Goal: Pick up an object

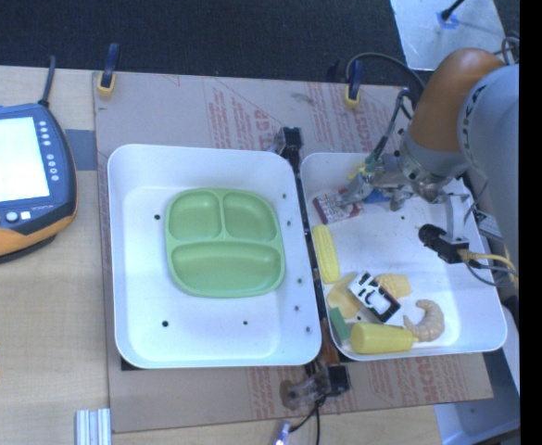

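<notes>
While the arm (460, 109) leans in from the right, its gripper (374, 185) sits low over the upper left corner of the right bin (456, 290), and from where I stand I cannot tell whether it has closed on anything. A small reddish packet (337, 209) lies just beside the tip, possibly touching it; nothing shows it held.

The pickable things are all in that right bin: a toy corn cob (325, 252) along the left wall, a black-and-white block (373, 297) resting on yellow pieces, a yellow cylinder (381, 338) at the bottom edge, and a toy shrimp (426, 319) beside it. The left bin (141, 276) holds a green divided plate (223, 242).

My worry is the packet: it looks flat and thin, lying close to the bin wall, so I would guess the tip could skid over it or shove it into the corner rather than catch it. Working that tight to the rim also risks a knock against the wall or the black clip (291, 141) between the bins. The cluster at the bottom is crowded, so a try there might nudge neighbours or pinch two at once.

As for writing, the block carries bold black marks on white, and the packet has some print, but both are too small to read. The cardboard sheet (215, 100) bears faint red lettering, illegible too. The pendant (16, 179) at left shows a blank bright screen.
</notes>
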Controlling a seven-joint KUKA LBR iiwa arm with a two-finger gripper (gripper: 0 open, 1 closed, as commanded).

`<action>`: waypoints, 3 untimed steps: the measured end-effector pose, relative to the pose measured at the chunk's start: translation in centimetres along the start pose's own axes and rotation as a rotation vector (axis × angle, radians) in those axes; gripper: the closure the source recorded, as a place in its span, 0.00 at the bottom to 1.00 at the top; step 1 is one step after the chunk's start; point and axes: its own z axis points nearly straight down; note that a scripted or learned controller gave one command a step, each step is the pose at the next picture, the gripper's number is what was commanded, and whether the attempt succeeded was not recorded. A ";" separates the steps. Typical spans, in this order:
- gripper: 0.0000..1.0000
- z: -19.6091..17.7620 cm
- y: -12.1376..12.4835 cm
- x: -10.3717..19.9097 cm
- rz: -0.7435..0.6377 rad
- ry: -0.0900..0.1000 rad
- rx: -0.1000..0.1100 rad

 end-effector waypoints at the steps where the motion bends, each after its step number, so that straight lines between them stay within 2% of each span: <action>1: 0.00 0.2 0.7 0.9 0.008 -0.004 0.020; 3: 0.00 0.2 0.8 2.9 0.006 -0.007 0.019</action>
